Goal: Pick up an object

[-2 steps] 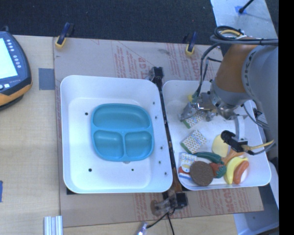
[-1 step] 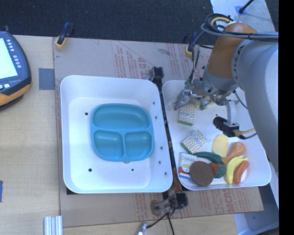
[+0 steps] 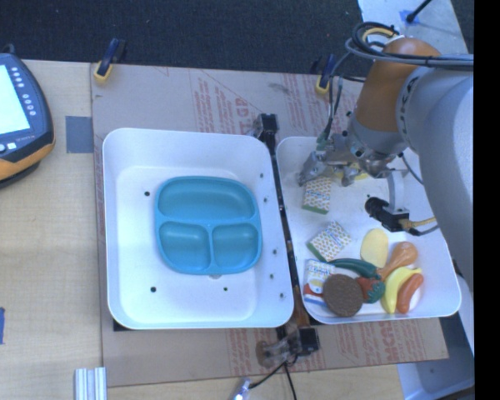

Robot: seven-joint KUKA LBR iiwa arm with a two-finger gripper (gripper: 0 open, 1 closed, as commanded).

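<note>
A: Tool (image 3: 327,167) is hanging over the far end of the right bin (image 3: 450,307), low, at the wrist under the orange band (image 3: 392,86). Spread or pressed together?

B: Cannot tell, it's a metal clutter from this angle. Nothing is visibly sitting between the fingers.

A: Closest object?

B: Small patterned packet (image 3: 318,196), lying just below the tool, nearly touching. Print on it is too small to read.

A: Others?

B: Second patterned packet (image 3: 329,241) lying further toward the near end. Beyond that a pile is sitting well apart from the tool: brown disc (image 3: 343,295), green pepper-like piece (image 3: 356,267), pale yellow piece (image 3: 374,247), orange piece (image 3: 400,256), yellow-and-red pieces (image 3: 404,292), plus a white labelled pack (image 3: 318,273), text blurred.

A: Left bin (image 3: 121,223)?

B: Sitting off to the tool's side, holding a blue divided plate (image 3: 207,224), three compartments.

A: Any readable writing?

B: Red printing is running across the cardboard sheet (image 3: 217,98) on the worktop (image 3: 42,248), mirrored and faint, unreadable. Pendant (image 3: 8,119) with a lit screen is lying far off at the edge.
</note>
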